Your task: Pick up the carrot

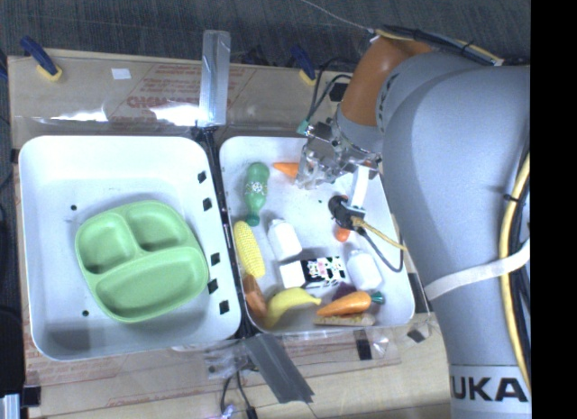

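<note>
The carrot point(345, 304) is orange with a green stub at its right end. It lies along the front edge of the right bin point(297, 142), beside a yellow banana point(290, 301). My gripper point(314, 172) hangs over the far part of the right bin, well away from the carrot. A small orange piece point(286, 170) lies just to the gripper's left; I cannot tell whether they touch.
The right bin also holds a green bottle point(256, 187), a corn cob point(249, 248), white items point(283, 239), a black-and-white box point(324, 270) and a white lump point(365, 270). A green divided plate point(142, 259) sits in the left bin point(45, 165). The arm covers the right bin's right side.
</note>
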`<action>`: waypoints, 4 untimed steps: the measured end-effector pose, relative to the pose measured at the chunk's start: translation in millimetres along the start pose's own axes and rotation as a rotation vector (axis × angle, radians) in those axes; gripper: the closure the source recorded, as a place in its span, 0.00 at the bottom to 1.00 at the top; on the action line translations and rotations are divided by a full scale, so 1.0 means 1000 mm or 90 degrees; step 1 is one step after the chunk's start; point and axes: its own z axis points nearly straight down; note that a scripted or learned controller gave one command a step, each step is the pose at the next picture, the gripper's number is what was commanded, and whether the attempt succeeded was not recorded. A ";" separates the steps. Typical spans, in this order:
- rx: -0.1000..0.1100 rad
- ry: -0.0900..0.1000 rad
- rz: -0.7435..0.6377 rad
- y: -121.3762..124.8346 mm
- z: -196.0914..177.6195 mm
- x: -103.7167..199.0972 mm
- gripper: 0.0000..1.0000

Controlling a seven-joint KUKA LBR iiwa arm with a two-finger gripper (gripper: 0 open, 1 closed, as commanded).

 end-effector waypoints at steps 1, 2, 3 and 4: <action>0.001 0.000 -0.001 0.000 0.000 0.001 0.00; 0.001 0.000 -0.006 0.000 -0.010 0.002 1.00; -0.001 0.001 0.121 -0.074 0.013 -0.021 1.00; -0.006 0.001 -0.078 -0.017 0.004 -0.013 1.00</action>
